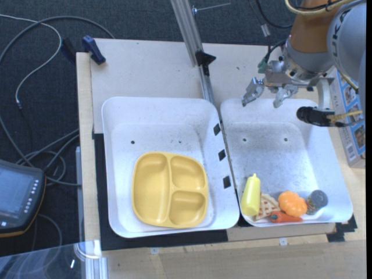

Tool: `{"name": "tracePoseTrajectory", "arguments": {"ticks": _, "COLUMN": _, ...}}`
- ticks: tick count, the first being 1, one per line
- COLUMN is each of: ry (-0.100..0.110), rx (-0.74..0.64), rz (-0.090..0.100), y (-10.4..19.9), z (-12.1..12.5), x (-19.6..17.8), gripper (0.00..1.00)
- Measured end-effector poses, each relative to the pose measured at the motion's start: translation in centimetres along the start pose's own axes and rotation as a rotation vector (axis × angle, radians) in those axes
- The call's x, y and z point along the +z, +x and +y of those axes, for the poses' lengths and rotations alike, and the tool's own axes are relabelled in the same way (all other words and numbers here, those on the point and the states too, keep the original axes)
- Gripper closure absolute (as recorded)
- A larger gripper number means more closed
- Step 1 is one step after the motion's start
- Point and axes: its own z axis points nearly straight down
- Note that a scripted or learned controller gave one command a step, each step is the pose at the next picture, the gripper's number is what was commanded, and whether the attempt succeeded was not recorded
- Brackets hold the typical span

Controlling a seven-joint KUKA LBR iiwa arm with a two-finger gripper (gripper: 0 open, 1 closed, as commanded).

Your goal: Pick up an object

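Observation:
My gripper [265, 96] hangs over the far rim of the right bin [290, 150], fingers spread apart and open with nothing between them. Along that bin's near edge lie a yellow bottle [251, 194], a waffle-like piece [267, 205], an orange fruit [291, 203], a small carrot [283, 217] and a grey round can [317, 200]. All of these are well below the gripper in the view and apart from it.
The left bin [116, 127] holds a yellow divided plate [171, 188]. A slanted metal post [187, 22] rises between the bins at the back. A blue clamp [93, 49] sits at the bench's far left corner. Cables lie on the dark floor at left.

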Motion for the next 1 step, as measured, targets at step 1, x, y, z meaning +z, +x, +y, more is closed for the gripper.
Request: {"name": "tracePoseTrajectory", "arguments": {"ticks": 1, "ry": 0.0, "rx": 0.0, "rz": 0.0, "y": 0.0, "z": 0.01, "x": -0.01, "gripper": 0.0}}
